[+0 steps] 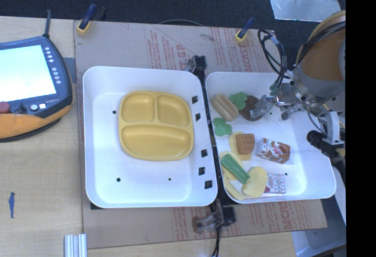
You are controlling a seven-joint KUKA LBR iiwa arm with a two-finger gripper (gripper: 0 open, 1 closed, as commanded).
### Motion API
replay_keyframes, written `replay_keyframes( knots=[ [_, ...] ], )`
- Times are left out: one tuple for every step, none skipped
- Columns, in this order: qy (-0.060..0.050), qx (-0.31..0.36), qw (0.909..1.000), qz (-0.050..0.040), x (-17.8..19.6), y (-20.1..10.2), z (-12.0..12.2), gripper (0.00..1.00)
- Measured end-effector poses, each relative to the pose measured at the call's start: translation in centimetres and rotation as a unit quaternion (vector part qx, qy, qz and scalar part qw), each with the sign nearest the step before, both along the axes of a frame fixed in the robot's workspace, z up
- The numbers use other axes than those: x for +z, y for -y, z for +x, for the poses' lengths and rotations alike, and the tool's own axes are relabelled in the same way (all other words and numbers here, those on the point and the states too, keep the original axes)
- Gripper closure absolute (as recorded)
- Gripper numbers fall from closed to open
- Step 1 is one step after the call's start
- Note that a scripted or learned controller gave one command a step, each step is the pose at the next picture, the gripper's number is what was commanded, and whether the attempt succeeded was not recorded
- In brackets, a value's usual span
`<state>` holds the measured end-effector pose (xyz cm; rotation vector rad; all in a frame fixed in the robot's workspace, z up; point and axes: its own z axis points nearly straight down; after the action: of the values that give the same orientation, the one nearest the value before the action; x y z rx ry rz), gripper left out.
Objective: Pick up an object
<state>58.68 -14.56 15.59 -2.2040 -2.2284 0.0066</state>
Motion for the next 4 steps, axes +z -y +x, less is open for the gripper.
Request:
replay_keyframes(
  knots=[
    [-0.002,-0.003,1.0,0.0008,-6.8,-4.0,-5.8,0.0],
    [0.001,-0.004,1.0,-0.0008,-6.4,-4.3,-7.7,0.0],
    [0.004,-0.002,1.0,-0.0015,-6.4,-4.9,-5.5,0.0],
    [0.001,-0.004,1.0,-0.0008,-6.4,-3.3,-8.8,0.0]
  ],
)
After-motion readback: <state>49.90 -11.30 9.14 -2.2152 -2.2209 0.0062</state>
